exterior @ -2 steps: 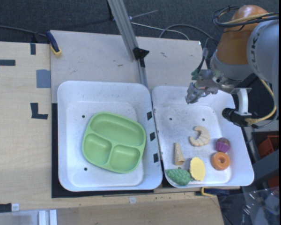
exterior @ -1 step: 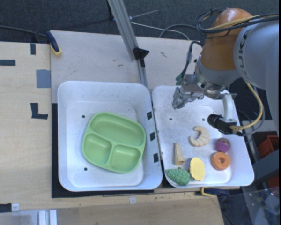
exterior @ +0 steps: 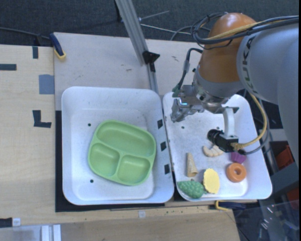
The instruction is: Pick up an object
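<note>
My gripper (exterior: 178, 112) hangs over the back left corner of the right bin (exterior: 256, 182), near the wall shared with the left bin. I see nothing held in it. The small objects lie toward the front of the right bin, well clear of the gripper: a tan cone (exterior: 190, 164), a green broccoli-like piece (exterior: 191, 189), a yellow piece (exterior: 211, 181), an orange ring (exterior: 236, 172), a magenta piece (exterior: 238, 157) and a pale curved piece (exterior: 212, 151).
The left bin (exterior: 72, 134) holds a green divided plate (exterior: 122, 152). A slanted metal post (exterior: 135, 29) rises behind the bins. The big grey arm with its orange band (exterior: 226, 31) covers the right bin's back right.
</note>
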Motion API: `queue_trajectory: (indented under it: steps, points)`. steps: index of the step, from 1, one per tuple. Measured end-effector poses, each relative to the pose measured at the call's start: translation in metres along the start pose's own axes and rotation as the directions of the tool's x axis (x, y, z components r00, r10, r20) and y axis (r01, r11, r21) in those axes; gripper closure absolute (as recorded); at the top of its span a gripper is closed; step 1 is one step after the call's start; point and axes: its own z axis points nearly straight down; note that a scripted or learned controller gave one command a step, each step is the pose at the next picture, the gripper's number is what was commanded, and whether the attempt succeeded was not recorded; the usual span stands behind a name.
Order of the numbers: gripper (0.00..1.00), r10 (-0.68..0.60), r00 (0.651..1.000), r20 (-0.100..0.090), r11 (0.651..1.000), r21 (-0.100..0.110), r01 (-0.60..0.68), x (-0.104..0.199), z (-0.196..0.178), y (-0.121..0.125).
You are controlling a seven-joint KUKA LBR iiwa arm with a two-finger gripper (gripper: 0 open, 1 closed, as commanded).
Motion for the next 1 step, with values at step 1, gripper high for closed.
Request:
queue_trajectory:
  steps: [1]
  points:
    - [1.00,0.000,1.000,0.001,1.000,0.002,0.000,0.0521,0.0150,-0.0212]
